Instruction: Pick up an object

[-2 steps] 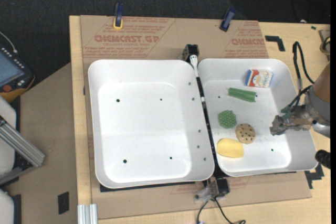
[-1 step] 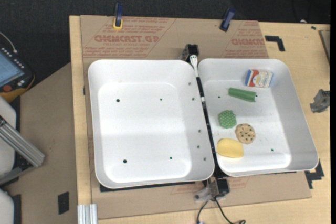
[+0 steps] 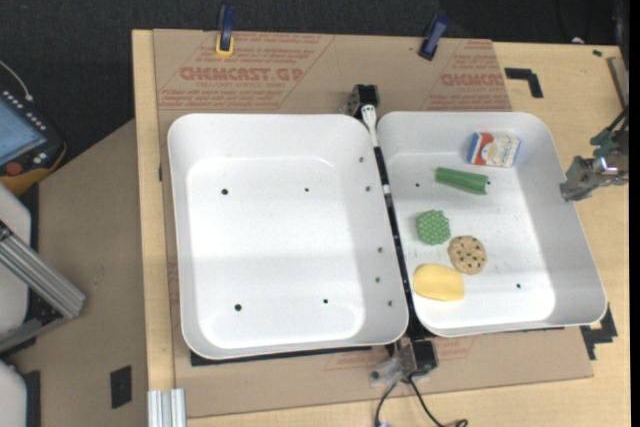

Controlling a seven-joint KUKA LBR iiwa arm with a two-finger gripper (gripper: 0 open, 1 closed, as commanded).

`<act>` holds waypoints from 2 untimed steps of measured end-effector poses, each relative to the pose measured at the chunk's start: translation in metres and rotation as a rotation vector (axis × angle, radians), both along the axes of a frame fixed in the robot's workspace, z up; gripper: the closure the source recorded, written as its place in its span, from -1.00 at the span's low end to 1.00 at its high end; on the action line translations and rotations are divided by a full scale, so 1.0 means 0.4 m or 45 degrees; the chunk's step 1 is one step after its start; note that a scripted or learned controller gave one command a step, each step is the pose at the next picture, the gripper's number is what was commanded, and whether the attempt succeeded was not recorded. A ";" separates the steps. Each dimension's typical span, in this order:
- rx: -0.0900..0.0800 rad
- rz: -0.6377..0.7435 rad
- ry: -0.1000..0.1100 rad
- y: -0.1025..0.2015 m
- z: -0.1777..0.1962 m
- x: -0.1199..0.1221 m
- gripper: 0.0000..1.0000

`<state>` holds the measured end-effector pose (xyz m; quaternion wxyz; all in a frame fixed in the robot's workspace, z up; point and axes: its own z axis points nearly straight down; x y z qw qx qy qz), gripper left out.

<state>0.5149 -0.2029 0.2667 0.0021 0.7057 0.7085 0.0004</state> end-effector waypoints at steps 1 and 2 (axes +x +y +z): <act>0.005 -0.009 0.012 -0.056 -0.097 -0.074 1.00; 0.006 0.002 0.005 0.081 -0.077 -0.046 1.00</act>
